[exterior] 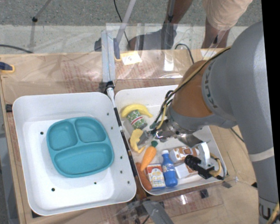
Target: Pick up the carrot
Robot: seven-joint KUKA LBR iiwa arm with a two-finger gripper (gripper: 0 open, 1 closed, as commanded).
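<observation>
The carrot (148,158) is orange with a small green top and lies slantwise near the left wall of the right bin (164,96). Its green end points up towards my gripper (149,138). The gripper hangs low just above and behind that end, between the carrot and a yellow fruit (134,141). The grey arm with its orange band (193,97) reaches in from the right and hides the bin's middle. The carrot rests on the bin floor and nothing lifts it.
Around the carrot lie a banana (130,109), a green-labelled item (137,118), a blue bottle (168,170), a red and white carton (155,176) and a brown and white packet (190,153). The left bin (28,114) holds a teal divided plate (79,146).
</observation>
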